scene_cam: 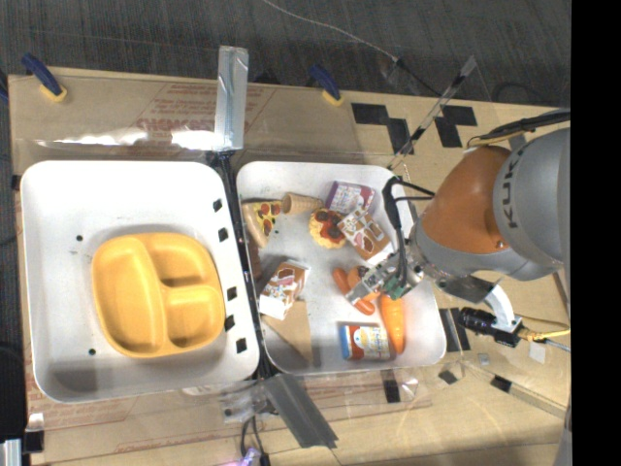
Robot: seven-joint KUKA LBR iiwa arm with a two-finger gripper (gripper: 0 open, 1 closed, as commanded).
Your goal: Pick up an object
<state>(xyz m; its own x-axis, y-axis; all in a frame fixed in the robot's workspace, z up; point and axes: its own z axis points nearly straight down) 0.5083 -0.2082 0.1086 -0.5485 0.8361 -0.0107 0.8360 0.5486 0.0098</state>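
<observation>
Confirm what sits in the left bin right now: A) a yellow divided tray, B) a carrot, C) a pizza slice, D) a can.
A: the yellow tray lies alone in the left bin, while the food items crowd the right bin.

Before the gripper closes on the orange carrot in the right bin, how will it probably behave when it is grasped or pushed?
The carrot looks like smooth moulded plastic, so it is probably stiff and light, and may slip between the fingers. Its rounded, tapered body could roll or pivot if pushed. It lies close beside the can, so a push may move both.
</observation>
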